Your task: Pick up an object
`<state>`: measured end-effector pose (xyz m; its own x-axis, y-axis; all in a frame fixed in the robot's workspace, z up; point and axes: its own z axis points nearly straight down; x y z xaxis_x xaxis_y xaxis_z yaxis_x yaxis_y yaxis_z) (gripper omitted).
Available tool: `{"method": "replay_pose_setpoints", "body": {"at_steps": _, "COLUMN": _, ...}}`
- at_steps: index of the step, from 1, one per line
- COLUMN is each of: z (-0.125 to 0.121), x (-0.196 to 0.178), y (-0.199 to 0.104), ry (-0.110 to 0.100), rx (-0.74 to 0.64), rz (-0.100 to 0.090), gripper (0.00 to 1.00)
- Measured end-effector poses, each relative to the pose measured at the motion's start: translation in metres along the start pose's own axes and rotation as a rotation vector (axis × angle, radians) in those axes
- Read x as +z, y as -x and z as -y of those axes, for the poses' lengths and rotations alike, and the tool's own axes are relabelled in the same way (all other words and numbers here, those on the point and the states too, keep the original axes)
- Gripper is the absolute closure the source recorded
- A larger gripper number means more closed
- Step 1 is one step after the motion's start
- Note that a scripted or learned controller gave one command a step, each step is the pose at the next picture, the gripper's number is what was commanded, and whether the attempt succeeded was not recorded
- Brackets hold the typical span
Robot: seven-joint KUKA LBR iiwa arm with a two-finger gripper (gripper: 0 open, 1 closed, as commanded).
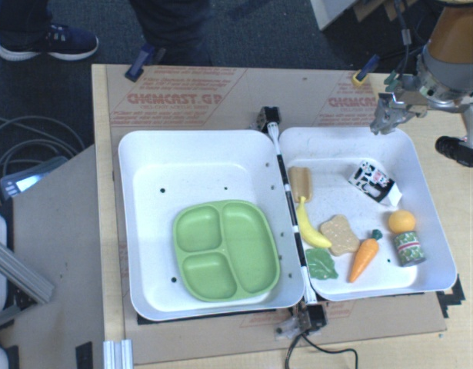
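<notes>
Hovering over the right bin's (432,206) far rim, pincer (384,123) points down from the arm (451,44) entering at upper right; finger gap cannot be told. Nearest below it: black-and-white carton (372,180). Further down: orange (401,221), can (409,248), carrot (363,258), toast (340,235), banana (308,225).

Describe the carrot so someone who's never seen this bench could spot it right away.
Look in the right white bin, along its near edge. The carrot lies between a slice of toast and a small green can. It alone is a tapering orange shape with a green top.
</notes>
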<state>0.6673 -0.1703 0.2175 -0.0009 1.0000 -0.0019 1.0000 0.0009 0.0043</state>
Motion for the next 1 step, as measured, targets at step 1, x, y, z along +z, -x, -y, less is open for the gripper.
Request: {"method": "replay_pose_setpoints", "body": {"at_steps": 1, "z": 0.0323, "x": 0.0095, "y": -0.0729, "ry": -0.005, "rx": 0.000, "rz": -0.003, "gripper": 1.00}}
